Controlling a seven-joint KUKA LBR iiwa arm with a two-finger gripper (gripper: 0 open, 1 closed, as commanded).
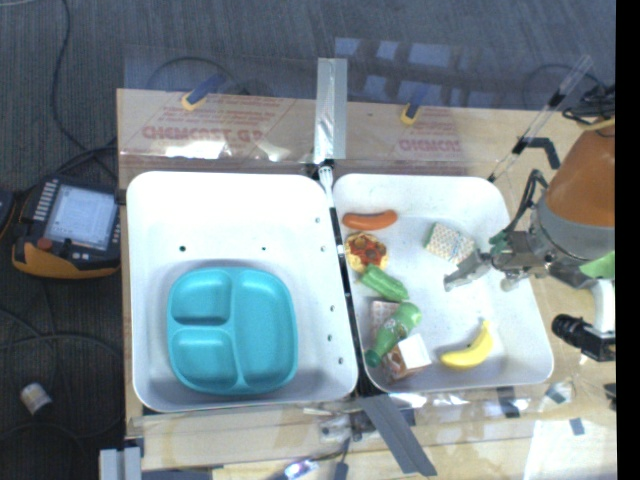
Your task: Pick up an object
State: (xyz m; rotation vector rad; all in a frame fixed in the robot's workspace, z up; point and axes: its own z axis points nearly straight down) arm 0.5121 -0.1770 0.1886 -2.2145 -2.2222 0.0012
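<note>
The gripper (470, 271) is hanging over the right bin (500, 200), reaching in from the right edge, its grey wrist and orange-banded arm (590, 183) trailing behind it. The fingers are too small and blurred at this slant to read, so whether they are standing apart or together I cannot tell; nothing is visibly sitting between them, and contact with the bin floor cannot be judged either.

Closest to the gripper is a small pale patterned block (449, 240), lying just beyond its tip on the far-left side. A yellow banana (470, 348) is resting nearer the camera, almost directly below the tool in the picture. Further out to the gripper's left, a green pepper-like piece (384, 284), a red and yellow item (367, 252), a sausage (369, 220) and a green bottle (392, 330) on a packet (405, 356) are crowding along the bin's dividing wall. Well apart, across that wall, a teal divided plate (232, 328) is occupying the left bin (200, 193).

For a clean pick, the block or the banana is looking like the sensible target — each is lying alone with bare floor around it. The move is calling for centring above the chosen thing, lining the fingers across its narrow side, then descending straight — the cluttered pile risks a nudge or a double grab.
</note>
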